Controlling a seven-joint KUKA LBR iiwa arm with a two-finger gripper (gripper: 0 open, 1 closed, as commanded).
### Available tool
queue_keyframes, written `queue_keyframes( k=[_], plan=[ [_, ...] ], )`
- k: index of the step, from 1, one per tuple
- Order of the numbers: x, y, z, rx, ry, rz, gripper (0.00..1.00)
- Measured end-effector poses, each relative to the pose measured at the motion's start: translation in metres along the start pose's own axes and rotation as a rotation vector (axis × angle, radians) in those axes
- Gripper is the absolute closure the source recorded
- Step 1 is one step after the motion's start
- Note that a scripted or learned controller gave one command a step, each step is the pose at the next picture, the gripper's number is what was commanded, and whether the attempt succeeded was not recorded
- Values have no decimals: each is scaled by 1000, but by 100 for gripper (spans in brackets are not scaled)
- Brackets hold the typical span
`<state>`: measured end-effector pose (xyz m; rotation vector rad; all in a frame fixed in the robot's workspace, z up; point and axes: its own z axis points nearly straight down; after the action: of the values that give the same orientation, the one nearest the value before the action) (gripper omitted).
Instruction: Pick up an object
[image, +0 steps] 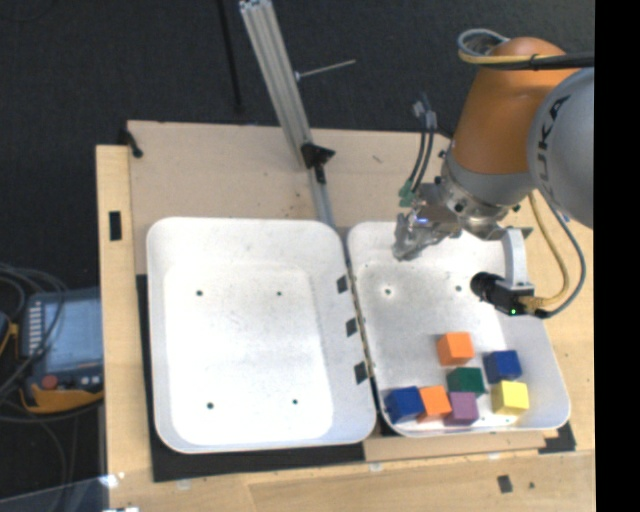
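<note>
Right now, from the overhead camera, the arm leans in from the right with its orange band high over the far edge of the right bin (400, 300), and the gripper (412, 238) hangs near that bin's upper left corner, well apart from every block. Whether the claw is apart or together I cannot tell; it is a small grey blur against white. The pickable things crowd the near right corner, probably because the bin floor lets them slide there: an orange cube (456, 347), a blue cube (502, 364), a green cube (466, 380), a yellow cube (511, 396), a purple cube (462, 407), a second orange cube (435, 401) and a second blue cube (404, 403). Nothing is held, so the pick looks not yet begun. The left bin (245, 330) lies alongside.
</note>
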<state>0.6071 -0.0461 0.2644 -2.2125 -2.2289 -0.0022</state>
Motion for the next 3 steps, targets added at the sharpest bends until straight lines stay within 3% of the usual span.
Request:
queue_keyframes(
  k=[2,3],
  plan=[
    [85,-44,-2,1,0,0,100],
    [142,-55,6,1,0,-1,100]
  ],
)
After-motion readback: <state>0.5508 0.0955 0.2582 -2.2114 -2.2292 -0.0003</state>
